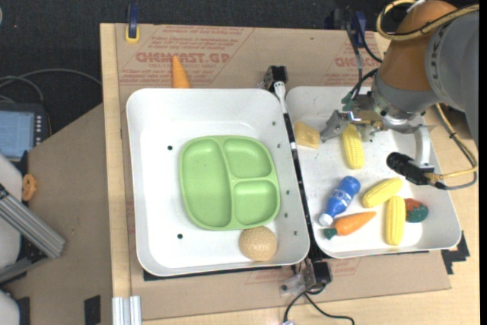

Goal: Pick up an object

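Observation:
My gripper (354,124) hangs over the far part of the right bin (445,236), open, its fingers (333,125) splayed to either side of the top end of a yellow corn cob (353,148). The cob lies on the bin floor and nothing is lifted. A pale cheese wedge (307,136) lies just left of the gripper. Nearer the front lie a blue bottle (341,198), an orange carrot (354,223), a yellow banana-like piece (381,192), a second corn cob (395,220) and a small red and green item (415,211).
The left bin (148,164) holds a green divided plate (228,180) and a round beige roll (259,243) at its front edge. An orange piece (179,73) lies on the bench behind that bin. A black cable part (405,165) hangs by the arm.

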Motion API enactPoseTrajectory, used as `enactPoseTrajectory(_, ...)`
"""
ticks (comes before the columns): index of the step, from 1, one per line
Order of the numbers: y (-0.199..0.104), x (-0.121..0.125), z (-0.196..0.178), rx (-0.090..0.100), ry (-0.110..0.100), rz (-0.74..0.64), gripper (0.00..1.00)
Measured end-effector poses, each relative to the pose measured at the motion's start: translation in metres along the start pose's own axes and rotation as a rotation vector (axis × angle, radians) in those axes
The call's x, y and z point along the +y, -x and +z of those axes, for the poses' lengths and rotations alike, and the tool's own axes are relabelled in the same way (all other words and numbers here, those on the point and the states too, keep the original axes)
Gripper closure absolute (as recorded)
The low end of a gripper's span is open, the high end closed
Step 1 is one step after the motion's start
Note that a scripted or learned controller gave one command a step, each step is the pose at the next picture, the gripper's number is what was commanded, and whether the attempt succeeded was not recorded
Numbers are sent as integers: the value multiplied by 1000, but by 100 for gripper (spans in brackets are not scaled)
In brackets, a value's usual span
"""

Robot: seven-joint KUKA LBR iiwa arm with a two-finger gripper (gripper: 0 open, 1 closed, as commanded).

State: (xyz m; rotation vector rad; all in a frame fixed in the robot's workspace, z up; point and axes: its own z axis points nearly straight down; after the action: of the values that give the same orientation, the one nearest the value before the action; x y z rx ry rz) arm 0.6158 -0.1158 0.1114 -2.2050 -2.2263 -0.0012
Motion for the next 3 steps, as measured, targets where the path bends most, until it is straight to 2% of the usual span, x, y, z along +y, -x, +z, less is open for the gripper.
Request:
enactPoseTrajectory(1,31,-13,28,-6,0,11,0)
enactPoseTrajectory(2,0,-65,28,-3,-1,11,0)
enactPoseTrajectory(3,3,-114,-103,-8,11,12,0)
